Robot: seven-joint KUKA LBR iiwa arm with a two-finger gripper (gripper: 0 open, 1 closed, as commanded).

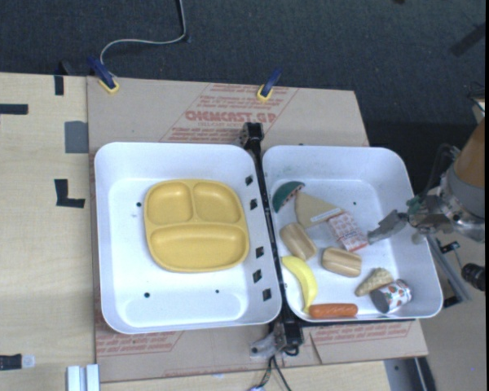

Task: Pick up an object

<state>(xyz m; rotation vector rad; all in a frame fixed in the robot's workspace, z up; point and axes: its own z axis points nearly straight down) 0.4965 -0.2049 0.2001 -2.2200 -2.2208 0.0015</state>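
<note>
While the left bin (114,243) holds a yellow divided plate (197,225), the right bin (391,165) carries toy food: a watermelon slice (287,193), a cheese wedge (312,208), bread rolls (297,240), a banana (301,278), a sausage (332,309) and a red-white packet (345,230). Above that bin's right rim, the tool (381,228) hangs near the packet, gripping nothing; whether it is parted I cannot tell.

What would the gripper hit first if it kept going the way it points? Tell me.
Probably the red-and-white packet: the gripper points left toward it. Its height above the bin is unclear, so it might pass over.
</note>
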